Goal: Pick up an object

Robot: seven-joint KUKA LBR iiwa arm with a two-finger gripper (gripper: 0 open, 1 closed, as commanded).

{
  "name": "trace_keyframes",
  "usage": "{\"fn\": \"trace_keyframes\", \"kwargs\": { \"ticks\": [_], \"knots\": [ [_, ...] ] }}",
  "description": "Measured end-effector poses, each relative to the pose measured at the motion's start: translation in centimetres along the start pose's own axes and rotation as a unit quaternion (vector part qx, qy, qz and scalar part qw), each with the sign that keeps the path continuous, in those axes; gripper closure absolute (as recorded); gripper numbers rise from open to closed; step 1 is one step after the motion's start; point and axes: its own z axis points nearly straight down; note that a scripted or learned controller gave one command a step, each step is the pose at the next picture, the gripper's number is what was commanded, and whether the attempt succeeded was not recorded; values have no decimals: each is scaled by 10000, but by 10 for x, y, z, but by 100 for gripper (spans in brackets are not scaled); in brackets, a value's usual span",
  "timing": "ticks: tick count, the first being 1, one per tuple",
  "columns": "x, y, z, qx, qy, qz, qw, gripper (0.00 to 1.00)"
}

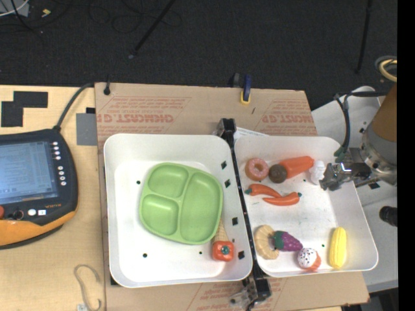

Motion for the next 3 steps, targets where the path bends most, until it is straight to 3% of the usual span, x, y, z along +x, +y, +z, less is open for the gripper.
{"fn": "trace_keyframes", "kwargs": {
  "ticks": [3],
  "knots": [
    [153, 49, -6, 8, 11, -20, 10000, 100]
  ]
}}
